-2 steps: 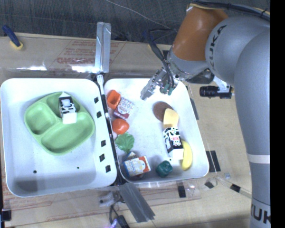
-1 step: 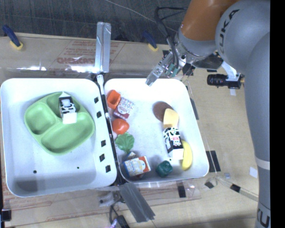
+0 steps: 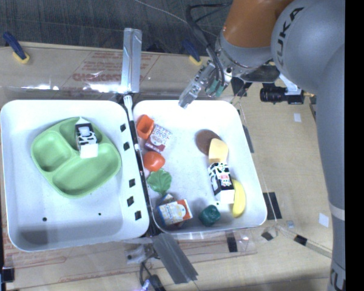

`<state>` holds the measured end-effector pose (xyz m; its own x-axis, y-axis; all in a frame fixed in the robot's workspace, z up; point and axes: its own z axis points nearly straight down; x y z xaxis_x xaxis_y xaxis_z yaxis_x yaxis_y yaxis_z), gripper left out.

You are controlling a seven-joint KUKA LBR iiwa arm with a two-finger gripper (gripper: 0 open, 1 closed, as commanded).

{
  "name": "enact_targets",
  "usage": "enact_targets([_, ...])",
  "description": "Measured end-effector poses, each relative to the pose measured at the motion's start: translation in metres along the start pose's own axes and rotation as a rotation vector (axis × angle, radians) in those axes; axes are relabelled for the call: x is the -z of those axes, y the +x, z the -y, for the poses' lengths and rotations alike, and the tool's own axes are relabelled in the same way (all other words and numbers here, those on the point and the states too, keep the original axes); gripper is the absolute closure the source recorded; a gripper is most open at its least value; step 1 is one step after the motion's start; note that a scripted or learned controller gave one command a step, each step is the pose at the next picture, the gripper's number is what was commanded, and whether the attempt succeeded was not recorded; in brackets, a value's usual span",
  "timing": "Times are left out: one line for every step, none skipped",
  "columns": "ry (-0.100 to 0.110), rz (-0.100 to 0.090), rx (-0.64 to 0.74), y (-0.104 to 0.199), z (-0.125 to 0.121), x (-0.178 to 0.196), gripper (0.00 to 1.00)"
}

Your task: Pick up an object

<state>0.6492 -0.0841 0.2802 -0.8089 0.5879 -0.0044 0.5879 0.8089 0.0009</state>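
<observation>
A: So, can any writing be read?

B: Yes. White letters spelling "KUKA" run along the grey robot arm [image 3: 303,35] at upper right, next to its orange band. Faint red print crosses the clear sheet on the desk [image 3: 97,68] behind the bins, too blurred to read.

A: Where are the jaws?

B: The gripper [image 3: 191,96] hangs over the back rim of the right white bin [image 3: 188,162], near its left corner. Nothing sits between its jaws; whether they are wide or narrow, I cannot tell.

A: What lies in that bin?

B: An orange cup [image 3: 145,125], a red-and-white packet [image 3: 159,136], an orange-red round piece [image 3: 153,160], a green leaf [image 3: 159,180], a small orange carton [image 3: 174,211], a teal block [image 3: 210,214], a brown disc [image 3: 204,139], a yellow wedge [image 3: 218,150], a black-and-white cow-patterned carton [image 3: 221,179] and a yellow banana [image 3: 238,200].

A: And the left white bin [image 3: 24,217]?

B: A green divided plate [image 3: 76,159] carrying a second cow-patterned carton [image 3: 85,136].
</observation>
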Motion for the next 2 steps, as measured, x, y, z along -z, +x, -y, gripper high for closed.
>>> enact_targets([0.0, 0.004, 0.006, 0.0, -0.001, 0.011, 1.0])
enact_targets([-0.001, 0.008, 0.013, -0.001, -0.003, 0.022, 1.0])
